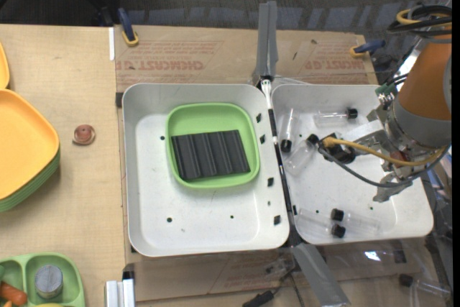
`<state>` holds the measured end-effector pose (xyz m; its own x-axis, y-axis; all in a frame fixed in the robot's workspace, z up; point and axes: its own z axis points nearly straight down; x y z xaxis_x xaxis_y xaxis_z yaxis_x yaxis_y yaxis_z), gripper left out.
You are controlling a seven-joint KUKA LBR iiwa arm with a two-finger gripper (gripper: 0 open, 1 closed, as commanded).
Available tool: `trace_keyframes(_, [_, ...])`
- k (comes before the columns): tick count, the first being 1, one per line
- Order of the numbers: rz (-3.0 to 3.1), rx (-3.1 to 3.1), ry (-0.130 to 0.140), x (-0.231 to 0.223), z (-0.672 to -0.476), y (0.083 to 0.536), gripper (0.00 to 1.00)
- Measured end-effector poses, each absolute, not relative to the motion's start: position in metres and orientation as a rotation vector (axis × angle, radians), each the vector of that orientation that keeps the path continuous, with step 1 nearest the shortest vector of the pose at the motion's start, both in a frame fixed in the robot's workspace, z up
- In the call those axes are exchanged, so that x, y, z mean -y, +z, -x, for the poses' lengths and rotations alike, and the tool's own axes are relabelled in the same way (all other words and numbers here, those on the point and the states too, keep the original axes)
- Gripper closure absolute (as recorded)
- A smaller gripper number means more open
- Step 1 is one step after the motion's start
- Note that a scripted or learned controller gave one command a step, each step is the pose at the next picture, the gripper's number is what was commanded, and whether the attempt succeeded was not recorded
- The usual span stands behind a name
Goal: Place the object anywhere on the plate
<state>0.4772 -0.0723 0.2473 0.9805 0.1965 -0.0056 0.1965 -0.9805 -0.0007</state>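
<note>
A green square plate sits in the left white bin. A dark grey ribbed rectangular object lies flat on the plate, covering most of its middle. My gripper hangs over the right part of the right white bin, well apart from the plate and the grey object. Nothing shows in its grasp. Yellow and black cables trail from the wrist toward the bin's middle.
Several clear vials with black caps lie in the right bin, such as one at the back and two at the front. Orange plates and a small red knob sit on the wooden bench at left.
</note>
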Motion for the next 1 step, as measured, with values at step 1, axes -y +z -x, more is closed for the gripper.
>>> trace_keyframes(1, [3.124,0.334,0.008,0.0628,-0.4773,0.2352,0.00])
